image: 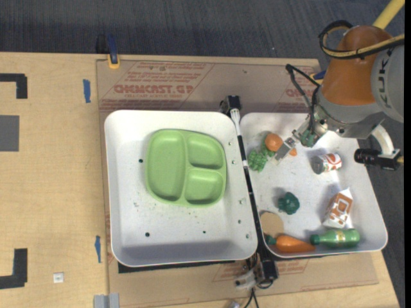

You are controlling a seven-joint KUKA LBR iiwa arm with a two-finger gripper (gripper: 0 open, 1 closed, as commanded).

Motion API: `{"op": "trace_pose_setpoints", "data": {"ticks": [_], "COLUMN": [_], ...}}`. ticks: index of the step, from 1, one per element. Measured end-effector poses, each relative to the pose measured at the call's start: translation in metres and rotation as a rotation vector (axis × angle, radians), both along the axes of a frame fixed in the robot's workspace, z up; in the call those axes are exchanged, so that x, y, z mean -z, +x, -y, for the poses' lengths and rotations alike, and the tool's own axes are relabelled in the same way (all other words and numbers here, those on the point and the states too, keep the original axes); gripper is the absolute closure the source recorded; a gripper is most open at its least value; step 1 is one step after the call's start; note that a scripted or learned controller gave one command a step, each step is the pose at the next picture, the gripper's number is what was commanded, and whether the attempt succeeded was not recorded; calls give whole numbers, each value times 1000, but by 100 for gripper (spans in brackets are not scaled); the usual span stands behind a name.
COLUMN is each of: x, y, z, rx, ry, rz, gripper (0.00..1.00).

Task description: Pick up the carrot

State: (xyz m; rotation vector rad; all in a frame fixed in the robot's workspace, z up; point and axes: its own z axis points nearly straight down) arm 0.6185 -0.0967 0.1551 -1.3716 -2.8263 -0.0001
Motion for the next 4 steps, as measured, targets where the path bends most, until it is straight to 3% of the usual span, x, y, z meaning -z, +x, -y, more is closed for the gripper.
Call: {"op": "trace_pose_setpoints", "data": {"ticks": [1,2,3,4], "x": [58,66,54,-31], "y": [13,30,32,36], "z": [11,10,9,-71], "rx": [12,281,279,424], "ry": [-1,1,2,1], "rz": [4,4,8,3], "gripper": [0,0,100,100]}}
